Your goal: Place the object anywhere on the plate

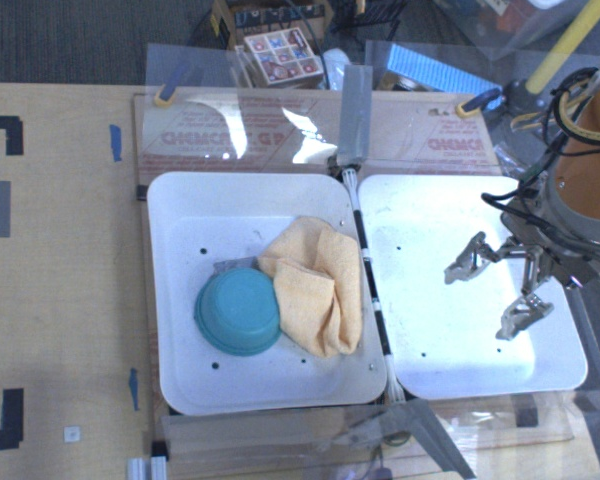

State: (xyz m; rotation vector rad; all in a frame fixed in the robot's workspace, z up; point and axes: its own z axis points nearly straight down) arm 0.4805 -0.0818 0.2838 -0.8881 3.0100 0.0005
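A: Camera view, quick. Edges + room?

B: Two white bins side by side. Gripper [497, 290] hangs over the right bin [430, 353], toward its right side. Bin floor to the gripper's left is bare white up to the divider [370, 288] where the bins meet. Right rim sits just beside the gripper, so tight on that side.

A: Hand?

B: Fingers [467, 260] spread wide apart, nothing between them. Can't tell if the tips touch the floor.

A: Task stuff?

B: All in the left bin [180, 228], well left of the gripper, past the divider. Teal plate [238, 311], bowl-like, lies low-centre there. Yellow cloth [318, 283] is crumpled just beside it on the side nearer the gripper, touching the plate's edge, maybe lapping it a bit. Cloth's near edge runs close to the divider.

A: Arm?

B: Enters from the right, cables bunched above the gripper.
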